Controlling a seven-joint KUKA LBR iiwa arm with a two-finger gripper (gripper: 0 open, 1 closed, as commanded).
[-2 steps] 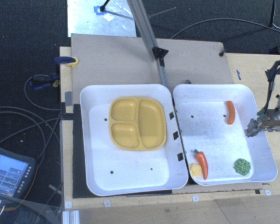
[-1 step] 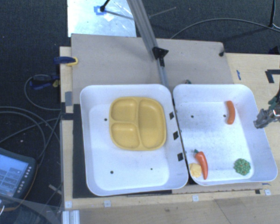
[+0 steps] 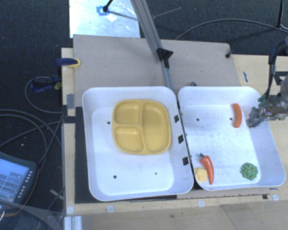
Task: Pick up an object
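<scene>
In the right bin (image 3: 266, 150) an orange sausage-shaped piece (image 3: 236, 115) lies near the far right. A red pepper (image 3: 208, 167) and a small yellow piece (image 3: 201, 175) rest side by side at the near left corner. A green broccoli floret (image 3: 249, 170) sits at the near right. My gripper (image 3: 256, 117) hangs over the bin's right rim, just right of the sausage and apart from it, with nothing seen between its fingers.
The left bin (image 3: 98, 152) holds a yellow three-compartment plate (image 3: 141, 126). A grey pole (image 3: 149, 25) slants in from the top toward the seam between the bins. Cables and a pendant (image 3: 9, 176) lie on the floor at left.
</scene>
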